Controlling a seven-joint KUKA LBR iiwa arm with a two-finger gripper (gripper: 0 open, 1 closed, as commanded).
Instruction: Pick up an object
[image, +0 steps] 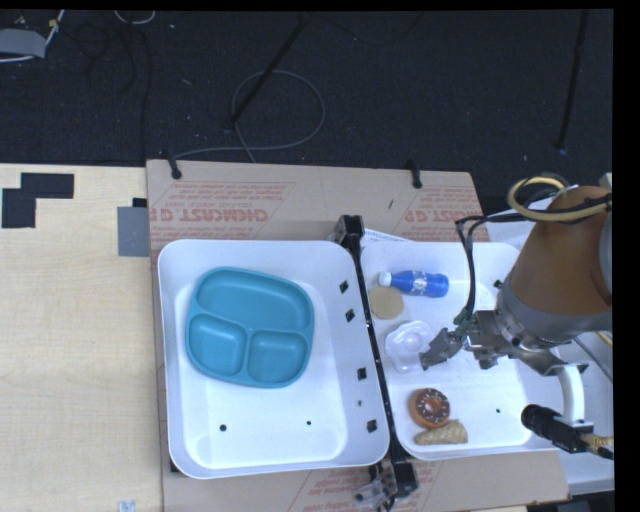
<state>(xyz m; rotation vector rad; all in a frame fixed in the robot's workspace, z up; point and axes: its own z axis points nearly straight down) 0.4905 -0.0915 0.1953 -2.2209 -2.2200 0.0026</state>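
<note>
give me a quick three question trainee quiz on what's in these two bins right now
1. True or false: the blue divided plate lies in the left bin.
2. Which item sits nearest the near edge of the right bin? A) blue bottle B) donut C) wedge-shaped piece
3. Fill in: the end effector hovers beside the ____ plastic cup.

Key: 1 true; 2 C; 3 clear

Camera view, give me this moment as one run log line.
claw: over right bin | near clear cup | holding: nothing seen | blue plate: left bin
</note>
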